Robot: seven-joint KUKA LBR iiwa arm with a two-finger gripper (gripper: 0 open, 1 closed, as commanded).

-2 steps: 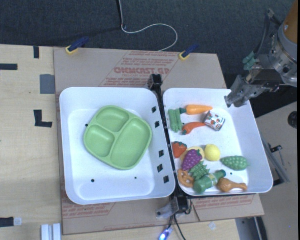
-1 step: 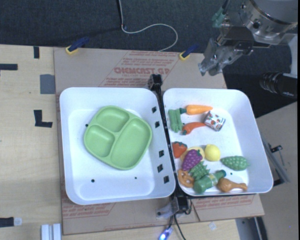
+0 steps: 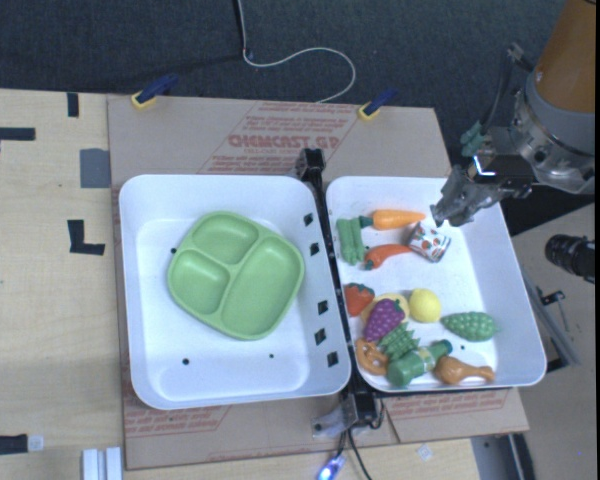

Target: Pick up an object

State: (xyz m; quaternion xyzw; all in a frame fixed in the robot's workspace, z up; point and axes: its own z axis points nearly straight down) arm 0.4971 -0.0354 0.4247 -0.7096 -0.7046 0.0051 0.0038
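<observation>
My gripper point(image 3: 460, 206) hangs over the carton point(image 3: 429, 240) in the right bin point(image 3: 515, 298), nothing lifted yet; finger opening unclear.

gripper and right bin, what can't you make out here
- Gripper, camera view: fingers dark and small against the arm, so open or shut is unclear.
- White toy under it: too small to identify; contact unclear.
- Toy pile: pieces overlap, hiding lower ones.
- Arm: cut by the top edge.
</observation>
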